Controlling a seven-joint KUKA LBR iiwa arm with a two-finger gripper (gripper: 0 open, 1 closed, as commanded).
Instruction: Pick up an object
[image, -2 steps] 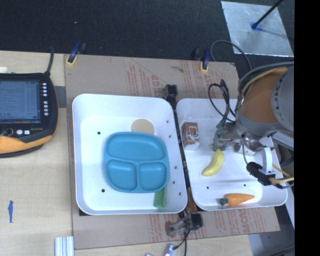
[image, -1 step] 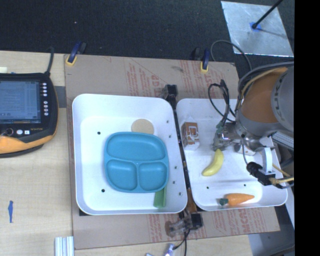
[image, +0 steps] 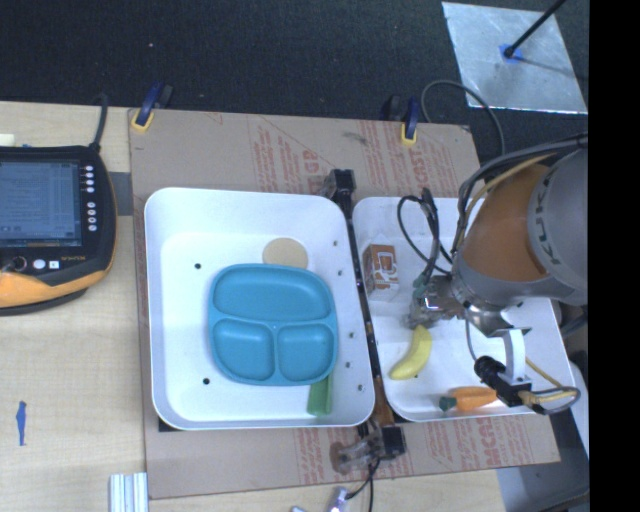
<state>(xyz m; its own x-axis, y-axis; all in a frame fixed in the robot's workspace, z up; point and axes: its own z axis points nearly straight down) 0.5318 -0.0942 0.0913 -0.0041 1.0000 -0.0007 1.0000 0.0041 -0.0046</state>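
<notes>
My gripper (image: 426, 310) reaches down into the right bin (image: 535, 400), just above the top end of a yellow banana (image: 413, 355). The wrist hides its fingers. Behind it at the bin's back left lies a brown packet (image: 382, 269). An orange carrot-like toy (image: 470, 399) rests near the bin's front wall. In the left bin (image: 175, 300) sits a blue divided tray (image: 272, 322), with a tan round disc (image: 286, 252) behind it and a green stick (image: 319, 398) at its front right corner.
A teach pendant (image: 50, 225) lies on the bench at far left. Black cables loop over the right bin's back. Clamps (image: 409, 122) hold the cardboard sheet under both bins. A small mount (image: 365, 450) sits at the front between the bins.
</notes>
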